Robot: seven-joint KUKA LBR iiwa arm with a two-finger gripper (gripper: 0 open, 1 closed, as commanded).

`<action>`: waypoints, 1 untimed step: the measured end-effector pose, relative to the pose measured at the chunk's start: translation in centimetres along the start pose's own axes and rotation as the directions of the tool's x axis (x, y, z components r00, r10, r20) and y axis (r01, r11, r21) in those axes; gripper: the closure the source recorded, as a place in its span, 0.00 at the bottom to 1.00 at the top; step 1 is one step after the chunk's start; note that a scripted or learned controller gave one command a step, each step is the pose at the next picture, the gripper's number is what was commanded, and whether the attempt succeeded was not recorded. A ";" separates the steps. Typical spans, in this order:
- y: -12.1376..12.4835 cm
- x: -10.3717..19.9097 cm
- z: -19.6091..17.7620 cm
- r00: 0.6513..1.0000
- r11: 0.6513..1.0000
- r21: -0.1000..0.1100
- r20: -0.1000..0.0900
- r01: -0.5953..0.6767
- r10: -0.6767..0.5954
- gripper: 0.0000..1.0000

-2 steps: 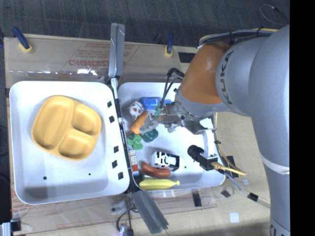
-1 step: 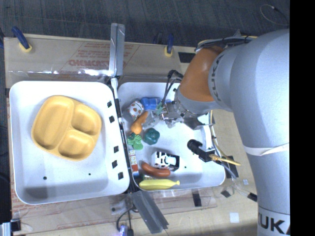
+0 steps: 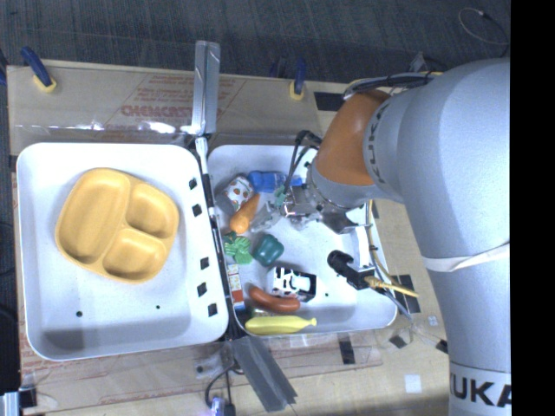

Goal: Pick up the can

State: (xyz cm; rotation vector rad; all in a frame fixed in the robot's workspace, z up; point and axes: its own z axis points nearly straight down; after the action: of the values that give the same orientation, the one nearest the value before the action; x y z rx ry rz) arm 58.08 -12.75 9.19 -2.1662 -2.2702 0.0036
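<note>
The end effector (image 3: 290,203) hangs low over the upper part of the right bin (image 3: 381,315), under the orange band of the arm. The wrist and its cables cover it from above, so I cannot tell whether it is released or clenched, and nothing is seen held in it.

Just beside it to the left are a blue object (image 3: 264,180) and an orange carrot-like toy (image 3: 245,213). The can (image 3: 237,192) is a little further left, near the bin's left wall, touching the carrot toy or very close to it (which one, I cannot decide). It looks small, with a pale and reddish label.

My judgement is that the can is stiff, light and rather smooth, so it may roll or slip. Taking it across the round body, at the middle, seems safest. The neighbours leave little room on the right side.

Lower in the bin lie a teal piece (image 3: 267,250), a sausage (image 3: 273,300) and a banana (image 3: 279,323). The left bin (image 3: 35,319) holds a yellow divided tray (image 3: 117,224).

Whether the can stands or lies is hard to make out, and its label is too blurred to read.
</note>
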 end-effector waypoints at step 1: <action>-7.6 1.1 -2.4 0.977 0.977 -0.001 -0.001 0.214 -0.214 0.00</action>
State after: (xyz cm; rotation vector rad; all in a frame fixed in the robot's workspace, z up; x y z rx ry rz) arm 50.47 -12.02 11.63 -1.9092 -2.4894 0.0014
